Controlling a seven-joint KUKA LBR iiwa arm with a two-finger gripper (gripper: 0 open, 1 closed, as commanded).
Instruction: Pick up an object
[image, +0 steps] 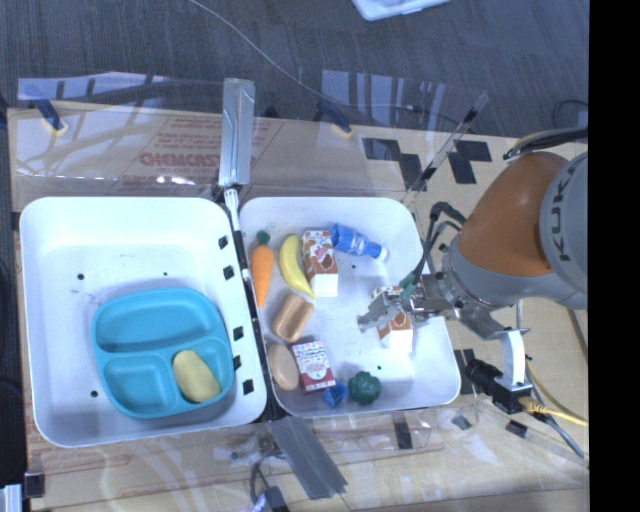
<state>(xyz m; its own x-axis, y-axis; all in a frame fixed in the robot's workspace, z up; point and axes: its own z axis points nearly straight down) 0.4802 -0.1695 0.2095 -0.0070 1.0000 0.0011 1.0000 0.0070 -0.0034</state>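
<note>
Two white bins sit side by side on the surface, and I'm reaching into the right bin (432, 372) from the right. My gripper (388, 312) hangs low over that bin's right half, right at a small carton (398, 332) with an orange-and-white face. The carton lies just under my fingers, touching or nearly so, but I can't tell whether they are parted or clamped on it.

Over on the left half of this bin, a carrot (261, 274) lies along the dividing wall, a banana (291, 264) just beside it, then another little carton (320, 262) and a blue bottle (356, 242) toward the far side. A bread roll (293, 317) sits in the middle. Near me in the row at the close edge: a pale egg-shaped thing (284, 367), a red-and-white carton (314, 364), a small blue piece (334, 395) and a dark green lump (365, 387).

The left bin (60, 250) holds a blue divided tray (150, 340), with a yellow lemon-like fruit (196, 374) in its near right compartment.
</note>
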